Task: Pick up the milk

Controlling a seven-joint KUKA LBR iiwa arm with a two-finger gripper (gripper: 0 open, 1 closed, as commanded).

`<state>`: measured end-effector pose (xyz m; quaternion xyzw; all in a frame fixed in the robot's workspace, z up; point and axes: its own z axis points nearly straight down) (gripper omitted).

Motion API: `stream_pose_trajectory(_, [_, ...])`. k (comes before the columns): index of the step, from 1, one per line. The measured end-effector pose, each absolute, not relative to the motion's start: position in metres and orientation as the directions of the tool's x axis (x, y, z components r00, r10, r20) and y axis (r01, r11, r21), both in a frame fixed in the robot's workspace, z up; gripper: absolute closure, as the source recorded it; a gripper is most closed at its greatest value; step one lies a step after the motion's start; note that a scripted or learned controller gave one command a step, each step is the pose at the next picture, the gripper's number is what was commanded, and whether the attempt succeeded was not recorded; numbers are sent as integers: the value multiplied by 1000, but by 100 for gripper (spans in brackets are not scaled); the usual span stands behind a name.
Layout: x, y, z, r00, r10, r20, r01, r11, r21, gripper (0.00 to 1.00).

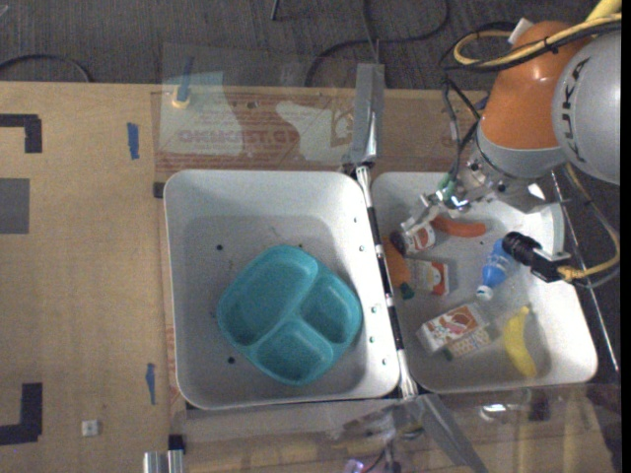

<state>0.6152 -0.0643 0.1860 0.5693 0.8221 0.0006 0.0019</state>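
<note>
The tabletop [79, 264] was bare wood, carrying two white bins: the left bin [197, 205] toward 9 o'clock, the right bin [572, 353] touching it at 3 o'clock. Blue tape [132, 141] sat at 10 o'clock.

The right bin [582, 363] is crowded. The milk carton [455, 329] lies near its front, with a small box [431, 277] close behind it and a yellow banana [519, 344] just to its right. A blue bottle [493, 271] sits between the banana and the back. A red sausage [460, 228] and an orange carrot [396, 267] block the back and left side. The arm [537, 97] hangs over the back right corner. The left bin [197, 215] has lots of open floor around the teal plate [289, 313].
</note>
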Motion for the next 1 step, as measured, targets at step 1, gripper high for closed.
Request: stream_pose_trajectory(1, [536, -82, 288, -321, 947, -2, 947, 321, 2, 0])
